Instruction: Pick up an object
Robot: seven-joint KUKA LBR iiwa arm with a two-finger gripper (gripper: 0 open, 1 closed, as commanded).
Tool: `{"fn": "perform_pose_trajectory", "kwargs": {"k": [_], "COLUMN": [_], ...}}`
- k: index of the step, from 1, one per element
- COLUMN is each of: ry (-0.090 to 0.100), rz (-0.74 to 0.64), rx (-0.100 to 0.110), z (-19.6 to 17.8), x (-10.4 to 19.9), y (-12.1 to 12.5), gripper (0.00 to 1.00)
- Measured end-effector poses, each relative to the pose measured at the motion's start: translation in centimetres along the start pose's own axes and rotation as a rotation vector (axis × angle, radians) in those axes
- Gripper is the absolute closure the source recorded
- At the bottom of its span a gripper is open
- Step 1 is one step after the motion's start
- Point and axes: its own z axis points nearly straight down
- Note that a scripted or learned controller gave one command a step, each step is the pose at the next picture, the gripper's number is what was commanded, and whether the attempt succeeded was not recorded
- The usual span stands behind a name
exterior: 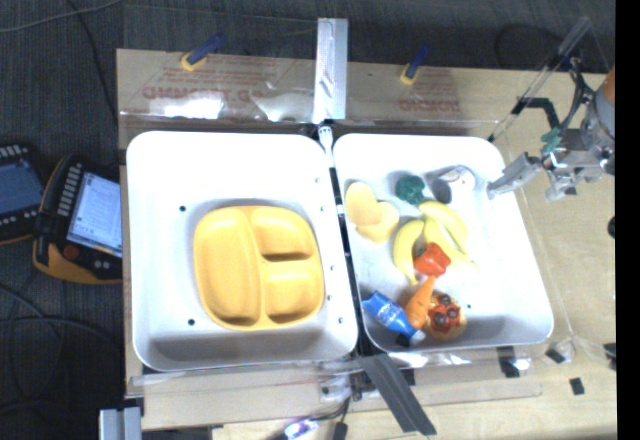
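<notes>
A: status? where's the gripper [520, 171]

B: at the right bin's [520, 258] far right rim, up near its top-right corner; arm comes in from the right edge; it's above the rim, not down among the items; can't tell claw state, too small and foreshortened; nothing visible in it

A: contents?

B: right bin: pale yellow heart-ish piece [370, 211] top left; teal lump [410, 190] next to it; bananas [425, 233] mid, touching a red-orange piece [432, 259]; blue bottle-like thing [388, 314] bottom left; orange round toy [443, 315] bottom, touching an orange carrot-like piece [420, 296]; clear/grey item [452, 178] nearest the gripper, can't ID; left bin [160, 228] has a yellow divided tray [258, 263]

A: which to go for

B: my call: bananas or the heart piece; prob light hollow plastic, stiff, bit slick; bananas curved so pinch across the narrow width mid-length, not along the curve; heart piece lies flat, low profile, harder to get fingers under

A: risks?

B: cluster is tight; bananas/red piece/carrot overlap so fingers may snag a neighbour; smooth plastic could squirt out if grip is off-centre; tray is wide and flat, skip it

A: progress?

B: early imo; pick not yet made
</notes>
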Motion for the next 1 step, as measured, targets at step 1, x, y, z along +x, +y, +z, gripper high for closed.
{"fn": "perform_pose_trajectory", "kwargs": {"k": [1], "ry": [0.000], "rz": [0.000], "rx": [0.000], "z": [0.00], "x": [0.00], "y": [0.00], "gripper": [0.00]}}
